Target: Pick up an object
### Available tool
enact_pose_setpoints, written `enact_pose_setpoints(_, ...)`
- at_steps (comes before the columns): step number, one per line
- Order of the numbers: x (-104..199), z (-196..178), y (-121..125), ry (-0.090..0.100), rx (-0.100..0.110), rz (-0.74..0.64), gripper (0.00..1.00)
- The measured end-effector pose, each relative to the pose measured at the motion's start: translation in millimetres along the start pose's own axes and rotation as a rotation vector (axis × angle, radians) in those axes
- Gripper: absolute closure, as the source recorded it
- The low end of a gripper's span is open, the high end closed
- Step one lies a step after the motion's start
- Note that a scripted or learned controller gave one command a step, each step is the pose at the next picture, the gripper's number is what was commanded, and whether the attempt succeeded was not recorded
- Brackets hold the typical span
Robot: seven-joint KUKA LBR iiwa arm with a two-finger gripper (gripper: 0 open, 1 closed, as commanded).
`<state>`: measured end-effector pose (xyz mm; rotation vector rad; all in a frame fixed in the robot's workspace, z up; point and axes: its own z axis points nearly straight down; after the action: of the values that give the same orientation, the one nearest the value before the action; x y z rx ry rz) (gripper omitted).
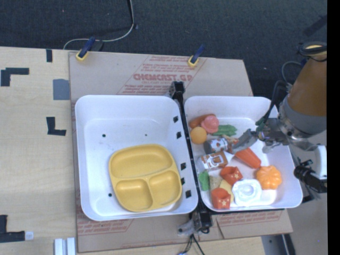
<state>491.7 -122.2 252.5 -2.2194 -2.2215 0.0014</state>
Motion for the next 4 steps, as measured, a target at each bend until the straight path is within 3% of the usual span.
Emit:
enact_pose_setpoints(1, -4.1, 127.2, -11.4, 0.003, 0.013, 0.001, 0.00)
enact_pose_setpoints(2, 5.6, 161.5, -4.1, -0.018, -0.020, 0.009, 0.00)
enact_pose_setpoints(3, 5.6, 145.1, 1.0, -0.017, -0.035, 0.008, 1.00)
enact_pose_setpoints(4, 57.9, 64.4, 4.3, 0.001, -0.005, -0.005, 1.00)
